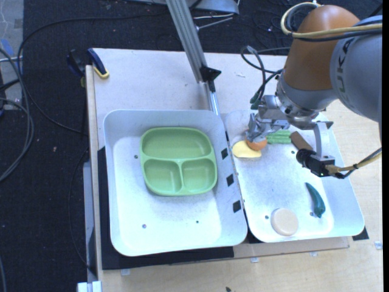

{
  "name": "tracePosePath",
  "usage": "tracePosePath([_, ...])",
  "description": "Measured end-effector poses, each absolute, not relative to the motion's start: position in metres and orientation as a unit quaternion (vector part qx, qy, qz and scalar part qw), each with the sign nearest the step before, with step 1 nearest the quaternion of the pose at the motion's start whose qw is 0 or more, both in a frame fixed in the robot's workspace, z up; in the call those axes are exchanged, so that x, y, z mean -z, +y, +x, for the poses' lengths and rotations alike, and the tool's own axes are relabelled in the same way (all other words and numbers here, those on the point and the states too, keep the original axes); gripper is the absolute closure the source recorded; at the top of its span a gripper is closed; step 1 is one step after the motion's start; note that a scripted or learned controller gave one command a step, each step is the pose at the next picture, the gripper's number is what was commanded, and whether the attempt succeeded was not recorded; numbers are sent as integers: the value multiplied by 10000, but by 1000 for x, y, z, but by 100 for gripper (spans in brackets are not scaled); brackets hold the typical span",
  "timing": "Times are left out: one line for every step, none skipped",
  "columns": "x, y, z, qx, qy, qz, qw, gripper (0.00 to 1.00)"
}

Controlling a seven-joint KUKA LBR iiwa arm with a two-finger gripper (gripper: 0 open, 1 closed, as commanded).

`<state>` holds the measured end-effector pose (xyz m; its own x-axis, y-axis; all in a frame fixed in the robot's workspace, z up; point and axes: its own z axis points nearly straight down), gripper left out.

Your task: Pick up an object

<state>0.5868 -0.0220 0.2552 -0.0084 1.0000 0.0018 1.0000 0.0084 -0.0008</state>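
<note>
Pretty clearly a robotics lab I'm driving this in, not anyone's kitchen. The pale wooden desk (pixel 152 72) sits on dark carpet-like floor (pixel 42 181) with loose black cables (pixel 36 111) snaking all over it. A slanted aluminium strut (pixel 188 35) rises from the desk's middle, looks like a rig mount. The big grey industrial arm with its orange band (pixel 322 41) has yellowish cabling looped over it. Two shallow white plastic bins (pixel 121 224) sit side by side, and the stuff in them is toy-ish: a green sectioned plastic tray (pixel 179 161), plus small play-food-looking bits. A blue-and-yellow clamp (pixel 97 64) grips the desk's far corner.
</note>
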Motion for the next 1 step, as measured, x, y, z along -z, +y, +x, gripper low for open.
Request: tracePosePath([-240,30,582,-4,-7098,-7044,16,100])
